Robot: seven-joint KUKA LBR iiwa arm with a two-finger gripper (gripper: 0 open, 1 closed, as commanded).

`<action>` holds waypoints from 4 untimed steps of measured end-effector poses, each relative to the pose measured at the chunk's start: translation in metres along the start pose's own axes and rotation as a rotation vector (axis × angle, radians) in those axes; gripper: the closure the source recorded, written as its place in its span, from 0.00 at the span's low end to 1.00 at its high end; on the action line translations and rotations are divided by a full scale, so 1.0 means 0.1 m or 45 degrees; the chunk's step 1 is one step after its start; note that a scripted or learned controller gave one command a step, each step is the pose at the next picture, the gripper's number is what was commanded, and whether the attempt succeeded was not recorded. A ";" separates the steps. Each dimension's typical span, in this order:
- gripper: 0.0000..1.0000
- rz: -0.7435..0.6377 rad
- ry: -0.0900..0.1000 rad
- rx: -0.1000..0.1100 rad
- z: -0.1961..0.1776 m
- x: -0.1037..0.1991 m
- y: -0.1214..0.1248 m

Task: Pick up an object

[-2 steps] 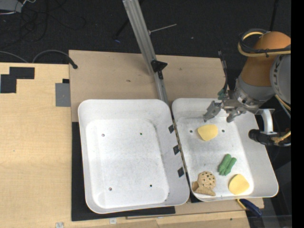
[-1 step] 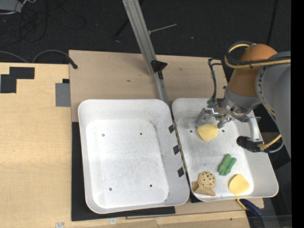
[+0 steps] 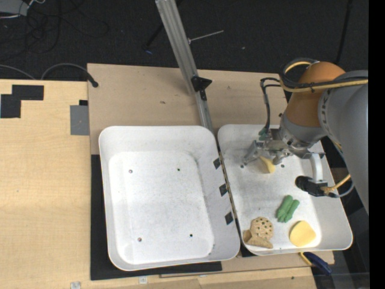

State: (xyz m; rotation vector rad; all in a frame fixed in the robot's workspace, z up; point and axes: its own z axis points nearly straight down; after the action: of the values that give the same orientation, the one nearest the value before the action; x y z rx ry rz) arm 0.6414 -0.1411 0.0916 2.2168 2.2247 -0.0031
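Observation:
My gripper [image 3: 266, 155] hangs low over the upper part of the right bin [image 3: 340, 236]. A small pale yellow piece [image 3: 268, 167] lies right beneath its tip, touching or nearly touching it. Further toward the front of the same bin lie a green lumpy object [image 3: 287, 208], a yellow rounded object [image 3: 302, 233] and a tan speckled cookie-like disc [image 3: 261, 227] with a tan scrap [image 3: 258, 241] beside it. The grey arm with its orange band [image 3: 319, 76] reaches in from the right.
The left bin [image 3: 108, 161] sits side by side with the right one, joined by black clips [image 3: 224, 189]. A slanted aluminium bar [image 3: 180, 47] rises behind the bins. A black cable fitting [image 3: 310, 186] hangs off the arm over the right bin's right side.

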 end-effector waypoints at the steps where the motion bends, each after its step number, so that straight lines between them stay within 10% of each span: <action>1: 1.00 0.003 0.001 -0.002 -0.11 -0.01 0.00; 4: 1.00 0.000 0.003 -0.001 -1.42 0.00 -0.05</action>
State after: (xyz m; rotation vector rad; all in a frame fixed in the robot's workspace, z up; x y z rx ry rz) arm 0.6368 -0.1412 0.2332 2.2177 2.2251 -0.0001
